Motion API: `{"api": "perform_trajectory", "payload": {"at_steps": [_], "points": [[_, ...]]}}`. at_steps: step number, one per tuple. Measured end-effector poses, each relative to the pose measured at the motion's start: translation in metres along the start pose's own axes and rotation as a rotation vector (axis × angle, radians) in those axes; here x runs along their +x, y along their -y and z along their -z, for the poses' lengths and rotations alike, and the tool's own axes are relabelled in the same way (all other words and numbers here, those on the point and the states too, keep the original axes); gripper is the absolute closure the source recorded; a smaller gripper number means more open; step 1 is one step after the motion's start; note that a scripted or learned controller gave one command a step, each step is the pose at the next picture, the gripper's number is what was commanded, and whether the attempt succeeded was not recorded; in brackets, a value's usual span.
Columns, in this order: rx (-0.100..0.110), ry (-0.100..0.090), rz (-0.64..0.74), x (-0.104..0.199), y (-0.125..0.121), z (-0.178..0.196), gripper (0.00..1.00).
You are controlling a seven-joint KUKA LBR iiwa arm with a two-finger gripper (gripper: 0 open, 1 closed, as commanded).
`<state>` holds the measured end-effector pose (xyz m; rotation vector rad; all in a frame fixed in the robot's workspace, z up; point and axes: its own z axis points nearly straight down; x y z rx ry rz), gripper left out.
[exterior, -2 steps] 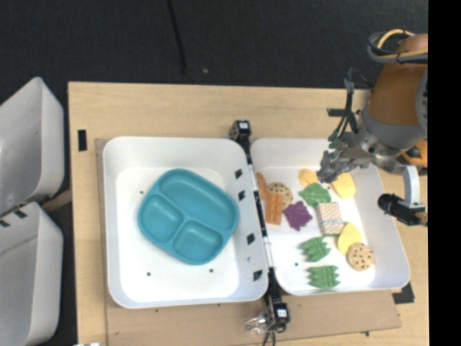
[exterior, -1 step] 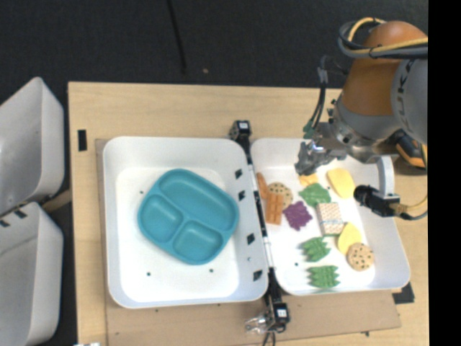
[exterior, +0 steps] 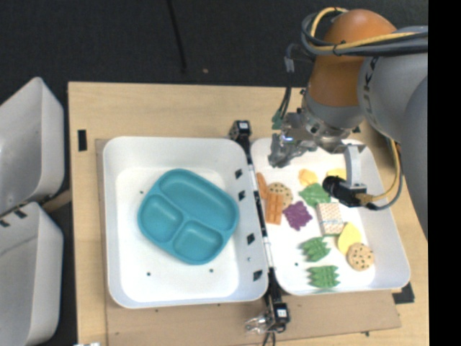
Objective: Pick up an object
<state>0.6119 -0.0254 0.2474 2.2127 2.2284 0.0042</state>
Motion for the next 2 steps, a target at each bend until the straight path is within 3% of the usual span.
{"api": "perform_trajectory", "payload": {"at_steps": [1,2], "points": [[0.002,0.001,-0.001,0.052,0.003,0.003,1.0],[0.004,0.003,-0.004,0.063,0.002,-0.008,1.0]]}}
